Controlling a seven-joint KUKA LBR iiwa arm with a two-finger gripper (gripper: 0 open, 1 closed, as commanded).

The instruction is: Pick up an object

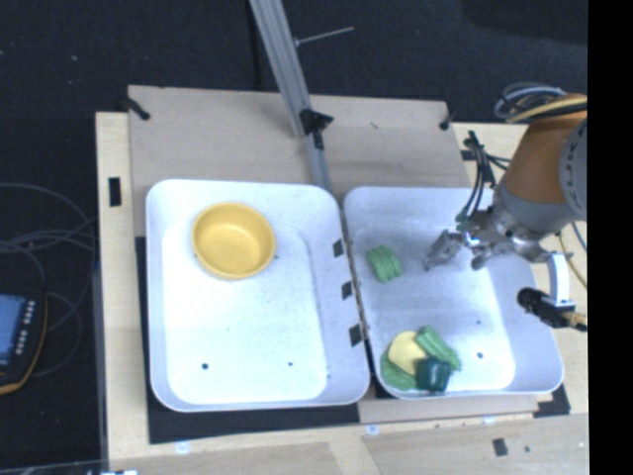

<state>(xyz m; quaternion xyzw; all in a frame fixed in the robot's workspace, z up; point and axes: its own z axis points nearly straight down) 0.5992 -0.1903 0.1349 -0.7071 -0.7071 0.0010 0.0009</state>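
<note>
Bowl (233,239) in left bin (178,354); green toys (419,360) in right bin (499,359).

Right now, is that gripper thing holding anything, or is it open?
Gripper: open, holding nothing, over the right bin, apart from the green object.

No text, label, brand, number or sign can be read anywhere on the bins, objects, arm or table.

bare floor of right bin (465,310) between green piece (384,262) and corner pile (419,361)
</note>
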